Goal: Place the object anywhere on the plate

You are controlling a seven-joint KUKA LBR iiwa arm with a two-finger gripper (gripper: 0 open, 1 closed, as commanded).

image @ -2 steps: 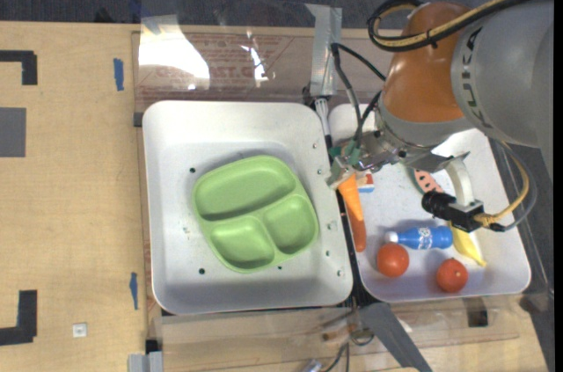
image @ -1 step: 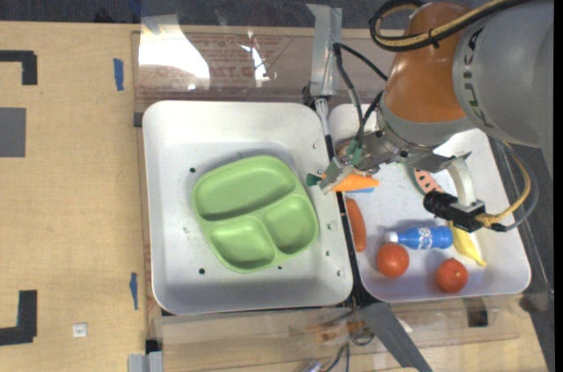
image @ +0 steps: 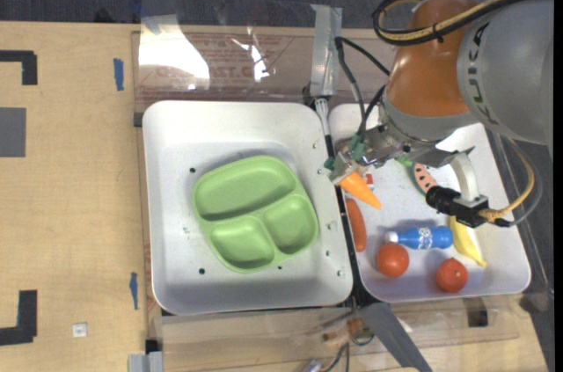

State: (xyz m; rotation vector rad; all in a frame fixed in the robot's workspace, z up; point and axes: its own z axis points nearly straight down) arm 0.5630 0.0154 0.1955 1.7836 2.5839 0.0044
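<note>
From above, the left bin [image: 167, 142] holds one green three-compartment plate [image: 255, 212]. The right bin [image: 510, 273] holds two tomatoes [image: 392, 259], one bottle [image: 420, 237], one banana [image: 466, 242] and one hot dog [image: 356, 222]. The gripper [image: 355, 165] pinches a toy carrot [image: 361, 188] over that bin's left edge.

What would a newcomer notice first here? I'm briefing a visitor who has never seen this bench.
Probably the green divided plate, lying alone in the left white bin. Next, the big grey and orange arm reaching in from the right over the right bin, its gripper low by the wall between the bins, just above an orange carrot. Bright toy food fills the right bin: two tomatoes, a banana and a small blue bottle.
</note>
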